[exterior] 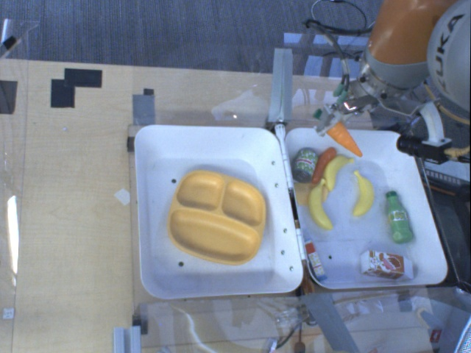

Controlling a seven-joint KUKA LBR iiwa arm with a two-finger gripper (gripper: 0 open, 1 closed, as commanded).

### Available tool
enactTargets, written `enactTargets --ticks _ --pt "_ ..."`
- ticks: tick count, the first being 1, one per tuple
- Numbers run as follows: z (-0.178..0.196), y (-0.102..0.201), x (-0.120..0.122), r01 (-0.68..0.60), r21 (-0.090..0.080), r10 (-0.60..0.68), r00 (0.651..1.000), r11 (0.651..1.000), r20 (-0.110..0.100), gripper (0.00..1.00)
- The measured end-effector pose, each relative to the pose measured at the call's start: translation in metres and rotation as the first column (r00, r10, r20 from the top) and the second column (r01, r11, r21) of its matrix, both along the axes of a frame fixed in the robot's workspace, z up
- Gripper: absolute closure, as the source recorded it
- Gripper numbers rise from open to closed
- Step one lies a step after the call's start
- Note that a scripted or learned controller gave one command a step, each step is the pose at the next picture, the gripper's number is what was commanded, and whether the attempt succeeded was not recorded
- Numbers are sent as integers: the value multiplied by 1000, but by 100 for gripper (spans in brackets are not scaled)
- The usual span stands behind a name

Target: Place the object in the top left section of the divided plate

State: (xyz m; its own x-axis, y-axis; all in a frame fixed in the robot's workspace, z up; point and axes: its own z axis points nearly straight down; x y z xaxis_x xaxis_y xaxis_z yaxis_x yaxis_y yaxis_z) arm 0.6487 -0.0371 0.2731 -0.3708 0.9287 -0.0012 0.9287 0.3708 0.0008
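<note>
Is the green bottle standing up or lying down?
Lying down. The green bottle lies flat on the right bin's floor, its cap toward the far side.

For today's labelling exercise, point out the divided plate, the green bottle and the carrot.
divided plate [218, 217]: camera view, on its yellow long lower section.
green bottle [398, 218]: camera view, on its body.
carrot [345, 139]: camera view, on its orange middle.

The tabletop carries two white bins [147, 197] [430, 263] and one yellow divided plate [218, 216]. There are three bananas [319, 208] [363, 194] [336, 169], two carrots [344, 138] [322, 165], one can [305, 164], one green bottle [398, 217] and one carton [385, 265].
</note>
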Motion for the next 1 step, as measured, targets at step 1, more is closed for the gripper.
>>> enactTargets --ticks 1 --pt "-14 -5 -58 -193 0 193 981 981 1 100"
